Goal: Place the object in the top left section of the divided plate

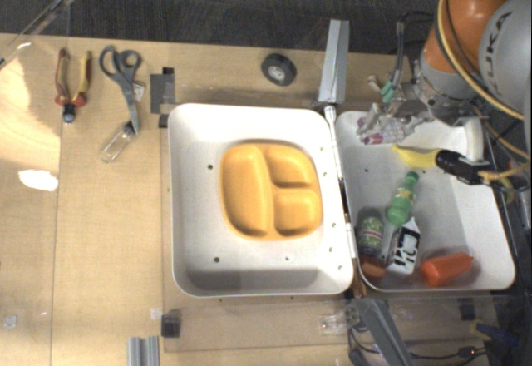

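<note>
The arm (pixel 486 15) enters from the upper right, its grey and orange bulk cut off by the frame edge. Its tool (pixel 384 116) hangs over the upper left corner of the right bin (pixel 499 269), tangled in cables and a small purple-white scrap; whether it is released or clenched cannot be told, and nothing can be made out within it.

The right bin holds about 6 things. 1 yellow banana (pixel 416 157) lies with its long axis nearly level, its dark tip toward the arm. 1 green bottle (pixel 402 200) lies tilted, cap up. 1 dark can (pixel 371 233), 1 black-and-white carton (pixel 406 249) and 1 orange-red carrot-like piece (pixel 445 268) crowd the lower edge, with a small reddish item partly hidden beneath the can.

The left bin (pixel 199 256) carries 1 yellow divided plate (pixel 249 190) with 3 sections.

On the bench (pixel 83 256) lie 1 pair of pliers (pixel 71 83), 1 pair of scissors (pixel 125 81) and 1 roll of tape (pixel 278 68).
</note>
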{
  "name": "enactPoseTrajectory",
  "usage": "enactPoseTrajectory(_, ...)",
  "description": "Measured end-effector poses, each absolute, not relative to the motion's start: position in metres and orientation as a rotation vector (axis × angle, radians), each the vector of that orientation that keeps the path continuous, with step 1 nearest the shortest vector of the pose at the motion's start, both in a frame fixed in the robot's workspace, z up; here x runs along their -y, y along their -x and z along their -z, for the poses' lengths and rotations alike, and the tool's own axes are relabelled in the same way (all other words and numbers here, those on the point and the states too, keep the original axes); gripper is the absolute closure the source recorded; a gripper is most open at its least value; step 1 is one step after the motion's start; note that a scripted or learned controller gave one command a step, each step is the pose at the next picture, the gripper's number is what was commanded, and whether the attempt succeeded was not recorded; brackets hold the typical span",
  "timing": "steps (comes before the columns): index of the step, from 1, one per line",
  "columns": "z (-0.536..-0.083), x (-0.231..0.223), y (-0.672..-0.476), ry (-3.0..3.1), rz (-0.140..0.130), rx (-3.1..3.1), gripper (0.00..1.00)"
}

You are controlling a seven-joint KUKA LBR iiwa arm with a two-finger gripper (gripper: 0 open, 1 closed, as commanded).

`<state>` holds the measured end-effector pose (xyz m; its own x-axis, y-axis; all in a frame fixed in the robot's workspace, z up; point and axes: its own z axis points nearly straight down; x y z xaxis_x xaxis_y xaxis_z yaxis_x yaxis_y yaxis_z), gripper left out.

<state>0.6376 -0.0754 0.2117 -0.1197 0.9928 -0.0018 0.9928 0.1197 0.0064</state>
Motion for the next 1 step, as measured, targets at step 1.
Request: enactPoseTrajectory(1,-0.1852,-0.0124,-0.6379,-2.075,-0.005,-2.355,1.0)
